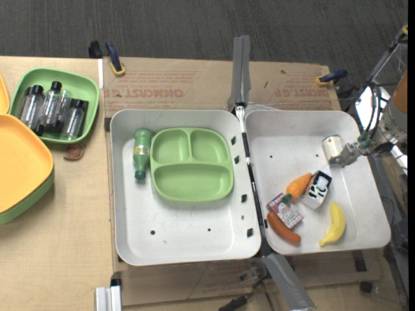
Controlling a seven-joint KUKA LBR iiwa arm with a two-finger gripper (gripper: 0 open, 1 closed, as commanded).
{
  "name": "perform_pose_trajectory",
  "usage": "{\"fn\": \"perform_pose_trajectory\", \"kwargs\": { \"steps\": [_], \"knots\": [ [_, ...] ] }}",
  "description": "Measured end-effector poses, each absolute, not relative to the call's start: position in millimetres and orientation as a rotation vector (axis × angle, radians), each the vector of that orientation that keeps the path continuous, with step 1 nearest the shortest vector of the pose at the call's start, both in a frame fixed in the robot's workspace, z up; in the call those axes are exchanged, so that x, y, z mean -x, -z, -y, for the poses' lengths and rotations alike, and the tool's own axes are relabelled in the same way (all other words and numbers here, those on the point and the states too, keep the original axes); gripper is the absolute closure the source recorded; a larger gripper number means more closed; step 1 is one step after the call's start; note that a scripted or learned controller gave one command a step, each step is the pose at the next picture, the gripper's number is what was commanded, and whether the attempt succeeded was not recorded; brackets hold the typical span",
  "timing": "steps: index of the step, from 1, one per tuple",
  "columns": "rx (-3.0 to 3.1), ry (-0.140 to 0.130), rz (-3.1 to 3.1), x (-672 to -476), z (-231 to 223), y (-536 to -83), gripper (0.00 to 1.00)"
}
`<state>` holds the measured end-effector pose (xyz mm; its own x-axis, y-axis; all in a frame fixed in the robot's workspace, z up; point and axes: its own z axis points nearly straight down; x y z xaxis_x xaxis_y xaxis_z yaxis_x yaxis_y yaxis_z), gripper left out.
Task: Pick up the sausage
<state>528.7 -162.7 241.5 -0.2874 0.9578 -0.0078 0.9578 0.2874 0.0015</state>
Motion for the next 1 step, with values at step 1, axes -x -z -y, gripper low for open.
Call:
{"fn": "perform_pose_trajectory", "kwargs": {
  "steps": [1],
  "knots": [
    [-1.870, 0.007, -2.515, -529.3, 163.5, -249.6, 1.00]
  ]
}}
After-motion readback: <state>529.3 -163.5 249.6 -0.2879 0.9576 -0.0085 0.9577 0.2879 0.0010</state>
